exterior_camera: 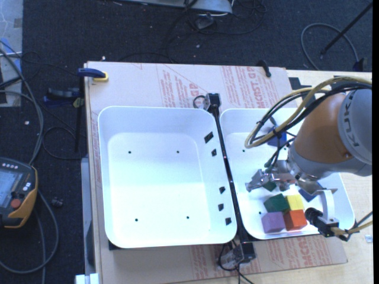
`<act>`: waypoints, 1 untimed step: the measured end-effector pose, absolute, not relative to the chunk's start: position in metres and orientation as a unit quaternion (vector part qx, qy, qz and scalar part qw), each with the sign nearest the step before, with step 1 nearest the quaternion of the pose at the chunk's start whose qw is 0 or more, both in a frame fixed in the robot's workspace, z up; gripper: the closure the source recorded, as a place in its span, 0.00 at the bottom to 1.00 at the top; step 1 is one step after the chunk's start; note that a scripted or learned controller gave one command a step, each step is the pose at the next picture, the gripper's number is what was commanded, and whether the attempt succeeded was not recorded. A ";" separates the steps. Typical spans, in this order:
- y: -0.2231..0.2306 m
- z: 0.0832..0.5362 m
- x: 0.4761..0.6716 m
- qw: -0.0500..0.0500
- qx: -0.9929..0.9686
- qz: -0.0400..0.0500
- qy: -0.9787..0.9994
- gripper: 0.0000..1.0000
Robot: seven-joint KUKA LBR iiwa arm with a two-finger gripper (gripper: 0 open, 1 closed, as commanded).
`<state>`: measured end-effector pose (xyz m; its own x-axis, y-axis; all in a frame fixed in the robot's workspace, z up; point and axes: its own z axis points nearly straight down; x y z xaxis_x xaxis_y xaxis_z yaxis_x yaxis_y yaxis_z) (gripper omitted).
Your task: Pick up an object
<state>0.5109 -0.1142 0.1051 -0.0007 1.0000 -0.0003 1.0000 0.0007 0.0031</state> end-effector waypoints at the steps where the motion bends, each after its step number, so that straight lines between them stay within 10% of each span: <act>1: -0.172 0.107 0.506 0.000 0.708 0.000 0.706 0.00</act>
